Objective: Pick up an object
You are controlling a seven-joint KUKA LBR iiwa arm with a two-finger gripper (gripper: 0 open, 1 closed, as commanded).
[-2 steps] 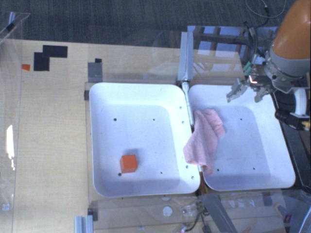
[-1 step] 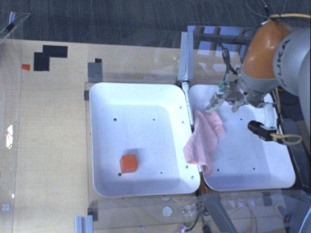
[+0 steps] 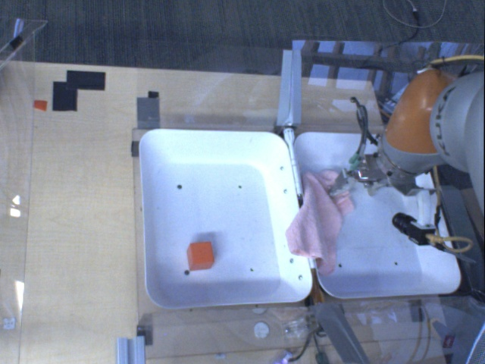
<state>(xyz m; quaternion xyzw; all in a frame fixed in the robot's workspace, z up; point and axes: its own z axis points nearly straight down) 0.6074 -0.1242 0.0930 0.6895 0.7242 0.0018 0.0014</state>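
A pink cloth [image 3: 317, 222] hangs across the rims where the two white bins meet, its upper corner raised toward my gripper [image 3: 347, 180]. My gripper is over the left part of the right bin [image 3: 394, 275], and its fingers are shut on that upper corner of the cloth. The cloth's lower end droops over the divider near the front edge of the bins. An orange cube [image 3: 201, 255] lies in the left bin [image 3: 227, 158], toward its front left, far from the gripper.
The grey arm with its orange band [image 3: 415, 120] comes in from the right above the right bin. A metal post [image 3: 289, 89] stands behind the gap between the bins. Black flat shapes [image 3: 76, 88] and a small orange tag [image 3: 40, 105] lie on the bench at the far left.
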